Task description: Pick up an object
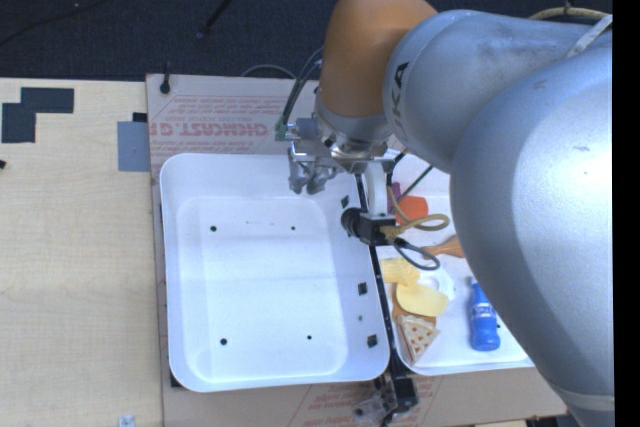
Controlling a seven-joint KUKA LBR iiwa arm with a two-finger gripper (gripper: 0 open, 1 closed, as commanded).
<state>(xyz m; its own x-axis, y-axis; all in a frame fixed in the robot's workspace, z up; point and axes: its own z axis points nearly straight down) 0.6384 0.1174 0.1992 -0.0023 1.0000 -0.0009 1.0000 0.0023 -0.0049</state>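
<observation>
Pale wooden bench (70,255) | brown printed cardboard sheet (215,120) flat on top | two shallow white plastic bins (185,185) side by side on cardboard

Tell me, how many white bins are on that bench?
2. The left bin lies in full view at the middle of the bench. The right bin sits beside it, mostly covered by the grey arm, with a blue bottle and other small items showing.
</observation>
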